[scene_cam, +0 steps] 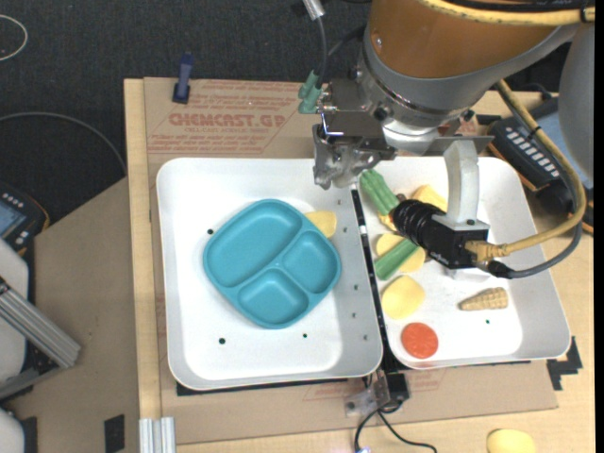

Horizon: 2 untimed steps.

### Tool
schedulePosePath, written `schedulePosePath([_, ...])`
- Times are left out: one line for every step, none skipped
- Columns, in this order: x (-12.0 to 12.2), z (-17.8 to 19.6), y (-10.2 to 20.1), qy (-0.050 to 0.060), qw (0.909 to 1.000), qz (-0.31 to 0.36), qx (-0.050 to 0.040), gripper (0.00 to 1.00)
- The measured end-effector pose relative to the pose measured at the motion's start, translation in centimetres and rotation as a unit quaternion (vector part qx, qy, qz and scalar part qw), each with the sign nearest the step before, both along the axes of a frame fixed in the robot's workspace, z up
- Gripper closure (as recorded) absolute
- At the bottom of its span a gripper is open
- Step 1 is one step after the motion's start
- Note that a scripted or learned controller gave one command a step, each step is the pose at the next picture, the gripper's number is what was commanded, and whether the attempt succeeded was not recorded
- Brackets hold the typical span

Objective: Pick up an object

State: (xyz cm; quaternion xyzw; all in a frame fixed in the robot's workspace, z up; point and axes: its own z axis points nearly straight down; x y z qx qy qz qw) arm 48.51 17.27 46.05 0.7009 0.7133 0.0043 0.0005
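Floor here is dark grey carpet (85,36), kind of speckled, with a thin pale cable loop (14,38) lying on it at the top left. The bench top is a tan board (142,281) with a cardboard sheet (231,111) laid on it, red printed lettering across the top part. A small blue clip (183,78) sits at the cardboard's upper left corner. At the lower left there's an aluminium frame rail (38,333) running at a slant. Lighting is even and flat, with just soft shadows under the bins.
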Motion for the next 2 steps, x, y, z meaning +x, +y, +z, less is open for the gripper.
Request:
schedulePosePath([6.0, -15.6, 0.9, 0.008, 0.9999, -0.009, -0.0047, 1.0])
schedulePosePath([3.0, -2.2, -2.1, -0.003, 1.0, -0.009, -0.0004, 1.0])
